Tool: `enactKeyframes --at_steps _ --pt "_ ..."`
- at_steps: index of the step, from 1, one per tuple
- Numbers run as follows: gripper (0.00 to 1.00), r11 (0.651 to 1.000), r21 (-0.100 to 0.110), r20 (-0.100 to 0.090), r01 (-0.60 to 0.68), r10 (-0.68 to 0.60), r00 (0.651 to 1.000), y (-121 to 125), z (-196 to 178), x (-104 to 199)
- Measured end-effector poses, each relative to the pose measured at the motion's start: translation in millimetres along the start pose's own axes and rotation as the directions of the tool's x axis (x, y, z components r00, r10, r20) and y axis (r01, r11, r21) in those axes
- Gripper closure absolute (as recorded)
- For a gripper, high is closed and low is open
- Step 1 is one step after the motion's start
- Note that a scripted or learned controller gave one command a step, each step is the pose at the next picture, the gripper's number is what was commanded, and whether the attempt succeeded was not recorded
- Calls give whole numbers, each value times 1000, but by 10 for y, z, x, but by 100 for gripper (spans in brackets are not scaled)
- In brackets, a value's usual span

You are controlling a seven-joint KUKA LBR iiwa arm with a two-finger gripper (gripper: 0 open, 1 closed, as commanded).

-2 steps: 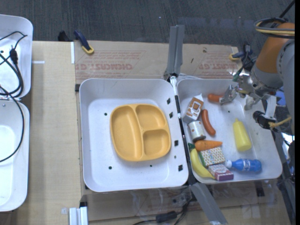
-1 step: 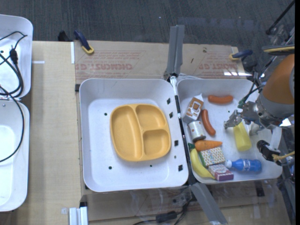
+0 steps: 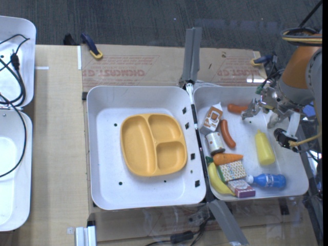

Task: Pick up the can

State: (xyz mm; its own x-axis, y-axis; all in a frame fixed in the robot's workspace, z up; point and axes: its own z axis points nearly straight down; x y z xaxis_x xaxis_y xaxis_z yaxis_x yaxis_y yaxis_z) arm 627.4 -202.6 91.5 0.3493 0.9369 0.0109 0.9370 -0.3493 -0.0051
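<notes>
Two shallow white bins sit side by side on the table [image 3: 56,137]. One yellow divided plate [image 3: 153,143], with three compartments, lies flat in the left bin [image 3: 102,188]. The right bin [image 3: 302,181] carries the rest. One can [image 3: 214,142] lies on its side near that bin's left wall, just below one small carton [image 3: 212,118] and beside one sausage [image 3: 227,133]. A second sausage [image 3: 237,107] lies farther back, near the rear wall. One carrot [image 3: 228,158] lies just below the can, with one banana [image 3: 217,181] along the left wall and two small boxes, one speckled [image 3: 233,171] and one purple [image 3: 244,190], stacked close against it. One yellow bottle [image 3: 264,148] lies toward the right side, and one blue bottle [image 3: 268,180] rests near the front edge. One arm reaches in from the right, and its pincer [image 3: 266,110] hangs over the rear right part of the right bin, well apart from the can. Its fingers stand spread apart, with nothing between them.
</notes>
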Motion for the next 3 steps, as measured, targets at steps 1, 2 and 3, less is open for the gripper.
enactKeyframes --at_steps 1,2,3 --pt "0 998 11 3 -54 54 999 291 21 119" --pt "0 946 -10 -7 -325 325 946 -17 -47 -3" --pt "0 891 -5 9 -455 455 891 -803 11 228"
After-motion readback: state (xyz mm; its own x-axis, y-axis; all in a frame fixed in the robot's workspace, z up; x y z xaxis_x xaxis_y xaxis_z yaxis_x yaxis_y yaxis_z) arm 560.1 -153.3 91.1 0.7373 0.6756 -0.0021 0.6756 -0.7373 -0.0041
